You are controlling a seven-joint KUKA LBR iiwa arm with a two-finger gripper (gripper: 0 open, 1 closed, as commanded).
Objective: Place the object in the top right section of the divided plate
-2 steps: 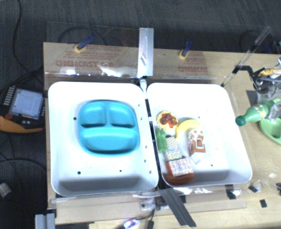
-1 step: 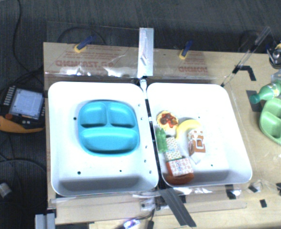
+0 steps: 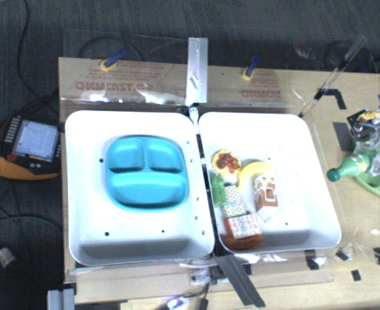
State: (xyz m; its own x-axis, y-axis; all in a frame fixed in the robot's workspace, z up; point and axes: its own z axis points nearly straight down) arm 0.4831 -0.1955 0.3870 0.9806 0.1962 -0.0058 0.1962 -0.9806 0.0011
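A blue divided plate lies in the left white bin, with two small sections at its far side and one long section at its near side. The plate's top right section holds nothing. The right white bin holds a cluster of small objects along its left side: a round red-and-brown item, a yellow banana, a green item, a white-and-orange carton, a checkered packet and a red-brown box.
A green bottle-like object lies on the bench right of the bins. A metal bracket stands behind the seam between the bins. A handheld device rests on the floor at left.
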